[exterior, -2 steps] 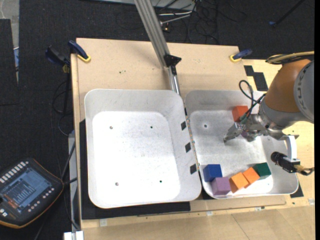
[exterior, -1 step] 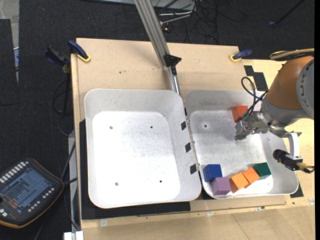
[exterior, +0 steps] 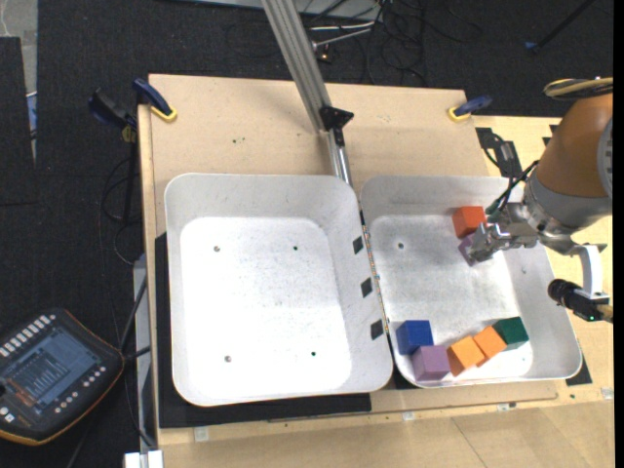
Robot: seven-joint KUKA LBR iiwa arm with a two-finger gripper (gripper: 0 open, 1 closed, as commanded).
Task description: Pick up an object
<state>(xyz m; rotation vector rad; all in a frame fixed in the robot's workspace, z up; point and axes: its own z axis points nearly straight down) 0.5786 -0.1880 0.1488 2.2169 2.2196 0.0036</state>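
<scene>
Tool (exterior: 480, 247) lowered beside orange cube (exterior: 468, 220), seemingly lining up a grasp; grip state impossible to tell; other blocks well below.

I see my arm (exterior: 575, 169) reaching in from the right, orange band above the grey wrist, gripper (exterior: 480, 249) angled low and leftward.

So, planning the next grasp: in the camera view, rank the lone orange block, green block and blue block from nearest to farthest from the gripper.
1. Lone orange block, just up-left of the gripper.
2. Green block, near the right bin's front edge.
3. Blue block, front-left of that bin.
</scene>
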